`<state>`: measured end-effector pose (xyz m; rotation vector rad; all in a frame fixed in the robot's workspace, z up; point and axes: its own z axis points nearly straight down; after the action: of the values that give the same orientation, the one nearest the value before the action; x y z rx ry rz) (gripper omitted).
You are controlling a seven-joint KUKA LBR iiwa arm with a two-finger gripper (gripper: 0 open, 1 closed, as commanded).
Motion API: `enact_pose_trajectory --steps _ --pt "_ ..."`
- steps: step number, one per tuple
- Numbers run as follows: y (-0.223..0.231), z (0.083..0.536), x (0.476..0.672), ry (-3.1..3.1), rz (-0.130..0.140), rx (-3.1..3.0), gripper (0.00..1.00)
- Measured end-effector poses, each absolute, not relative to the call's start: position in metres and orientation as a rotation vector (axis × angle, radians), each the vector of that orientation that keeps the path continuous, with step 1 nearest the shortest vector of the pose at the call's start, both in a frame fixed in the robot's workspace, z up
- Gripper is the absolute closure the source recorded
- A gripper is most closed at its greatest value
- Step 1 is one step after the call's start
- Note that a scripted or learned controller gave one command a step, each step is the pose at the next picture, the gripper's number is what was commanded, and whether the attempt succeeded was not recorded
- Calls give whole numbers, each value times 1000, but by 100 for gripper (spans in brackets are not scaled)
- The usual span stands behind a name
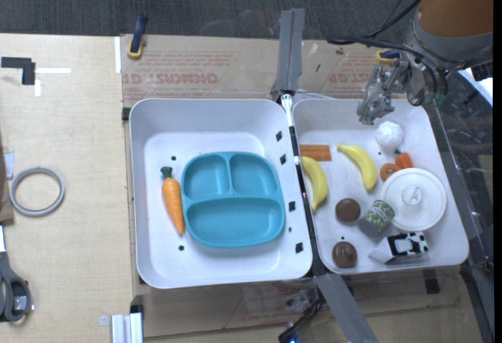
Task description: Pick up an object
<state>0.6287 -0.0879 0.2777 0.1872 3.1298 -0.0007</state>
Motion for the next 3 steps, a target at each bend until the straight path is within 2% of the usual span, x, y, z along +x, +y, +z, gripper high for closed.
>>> enact_pose_trajectory --steps 1,2,3 --pt "-88 286 630 3127 -1 186 100" --pt "-92 179 633 3064 -1 697 100" --pt "-124 292 614 3021 -2 853 100"
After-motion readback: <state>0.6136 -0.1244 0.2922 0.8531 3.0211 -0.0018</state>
